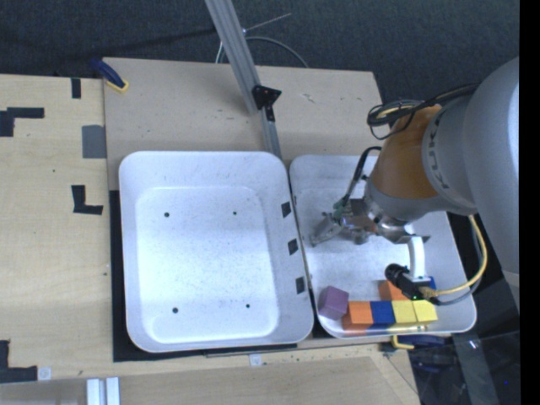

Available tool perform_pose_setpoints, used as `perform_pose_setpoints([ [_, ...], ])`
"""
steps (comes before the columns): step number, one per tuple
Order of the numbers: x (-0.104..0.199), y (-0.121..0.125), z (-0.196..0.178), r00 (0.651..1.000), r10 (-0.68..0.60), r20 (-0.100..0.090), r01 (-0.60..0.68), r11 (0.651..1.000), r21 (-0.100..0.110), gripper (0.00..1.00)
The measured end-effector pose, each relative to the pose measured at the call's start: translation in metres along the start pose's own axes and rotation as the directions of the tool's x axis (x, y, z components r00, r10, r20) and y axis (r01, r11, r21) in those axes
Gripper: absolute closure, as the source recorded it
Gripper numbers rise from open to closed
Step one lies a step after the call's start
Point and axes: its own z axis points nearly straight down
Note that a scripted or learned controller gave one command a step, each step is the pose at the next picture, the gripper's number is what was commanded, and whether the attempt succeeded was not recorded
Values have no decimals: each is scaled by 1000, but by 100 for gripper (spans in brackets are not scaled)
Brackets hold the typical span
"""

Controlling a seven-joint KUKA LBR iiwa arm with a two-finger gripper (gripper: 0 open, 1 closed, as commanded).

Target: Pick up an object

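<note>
Gripper [325, 229] is blurry and half hidden under the wrist over the right bin [314, 175], jaws unreadable, nothing visibly held; purple block [334, 300], orange block [360, 312], blue block [382, 312] and yellow block [414, 312] line its near wall, well apart from it.

Robotics lab: plywood bench [186, 99], two white bins [202, 163], grey-orange arm [439, 159], aluminium camera pole [236, 40], loose cables [278, 49].

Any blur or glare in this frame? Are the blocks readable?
Camera view: soft overall, tool smeared and dim, left bin bright but not blown out, blocks at the right bin's near edge readable by colour, with soft edges.
</note>
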Motion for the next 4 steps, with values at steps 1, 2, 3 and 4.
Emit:
perform_pose_setpoints([
  [1,-14,-21,-1,1000,1,0,-1,1000,0,0],
  [2,40,26,-106,1000,-6,-1,6,1000,-13,0],
  [3,68,22,-101,1000,-4,-1,4,1000,-3,0],
  [4,76,15,-101,1000,-1,1,1,1000,-2,0],
])
